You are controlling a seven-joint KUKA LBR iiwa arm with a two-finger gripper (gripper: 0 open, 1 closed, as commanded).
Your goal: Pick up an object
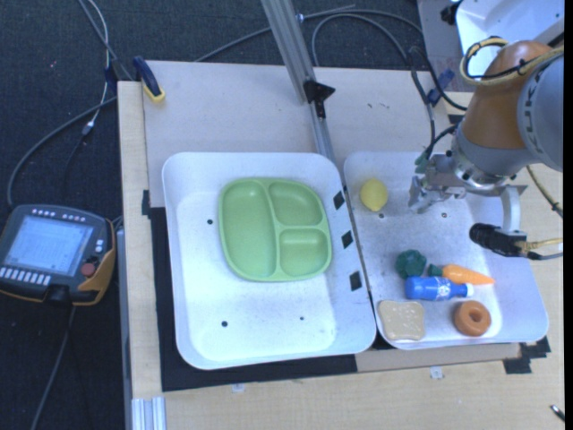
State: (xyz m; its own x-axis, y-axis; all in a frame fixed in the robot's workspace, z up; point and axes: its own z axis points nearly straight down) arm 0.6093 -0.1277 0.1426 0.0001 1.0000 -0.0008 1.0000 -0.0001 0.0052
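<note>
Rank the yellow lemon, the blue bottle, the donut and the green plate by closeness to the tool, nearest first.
From the tool:
1. Yellow lemon, beside it in the right bin.
2. Blue plastic bottle, lower in that bin.
3. Brown ring donut, at the bin's lower corner.
4. Green divided plate, in the left bin.

The arm (528,106) enters from the right side of the camera view, in its upper part. Its grey link shows at the frame edge, and the orange band sits directly above the wrist. The wrist (479,164) points downward and slightly toward the left. The gripper (428,195) hangs below the wrist, its metallic body facing down at a slant. The fingers are too small and blurred to judge their spacing. Nothing is seen between them. A black fitting projects from the wrist assembly on the lower right side, with cables running along the arm.
</note>
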